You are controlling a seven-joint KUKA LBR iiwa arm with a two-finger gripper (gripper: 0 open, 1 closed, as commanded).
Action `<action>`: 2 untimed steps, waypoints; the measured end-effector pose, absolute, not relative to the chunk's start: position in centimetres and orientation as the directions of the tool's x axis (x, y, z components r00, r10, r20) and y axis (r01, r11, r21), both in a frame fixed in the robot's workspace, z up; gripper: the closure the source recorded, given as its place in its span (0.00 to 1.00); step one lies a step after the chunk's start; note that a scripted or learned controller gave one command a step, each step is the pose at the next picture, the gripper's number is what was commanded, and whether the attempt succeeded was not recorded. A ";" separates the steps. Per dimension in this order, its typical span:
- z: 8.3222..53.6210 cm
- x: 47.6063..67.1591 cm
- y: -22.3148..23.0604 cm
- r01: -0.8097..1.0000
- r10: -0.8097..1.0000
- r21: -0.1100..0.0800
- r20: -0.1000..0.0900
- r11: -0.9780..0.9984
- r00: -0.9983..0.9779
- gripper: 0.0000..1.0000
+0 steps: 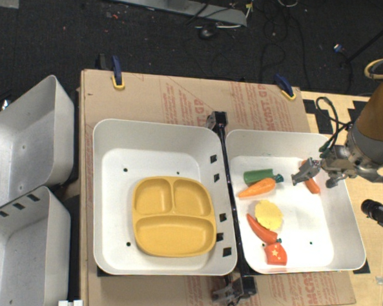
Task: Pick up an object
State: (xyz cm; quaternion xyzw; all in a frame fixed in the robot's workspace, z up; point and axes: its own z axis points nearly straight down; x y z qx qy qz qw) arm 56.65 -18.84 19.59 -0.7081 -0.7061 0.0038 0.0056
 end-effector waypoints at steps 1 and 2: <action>20.3 57.0 -18.8 1.000 1.000 0.000 0.000 0.001 -0.001 0.00; 16.0 56.6 -18.7 1.000 1.000 -0.004 0.001 -0.001 0.001 0.00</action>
